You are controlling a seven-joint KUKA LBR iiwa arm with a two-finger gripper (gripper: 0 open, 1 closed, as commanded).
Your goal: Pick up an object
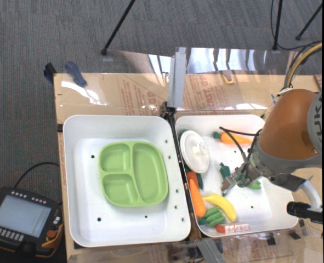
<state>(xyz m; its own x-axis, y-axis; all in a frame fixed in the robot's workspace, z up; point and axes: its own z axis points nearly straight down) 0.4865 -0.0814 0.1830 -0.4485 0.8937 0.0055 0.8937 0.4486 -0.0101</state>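
The gripper (231, 182) hung low in the right bin (271, 215), just above the yellow banana (222, 205), its fingers' state indiscernible.

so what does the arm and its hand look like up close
The arm has a broad rounded orange band, with grey housing below it toward the wrist. The hand is small, dark and metallic. Black and yellow cables loop behind the arm.

Gripper (231, 183) low over right bin (271, 215)
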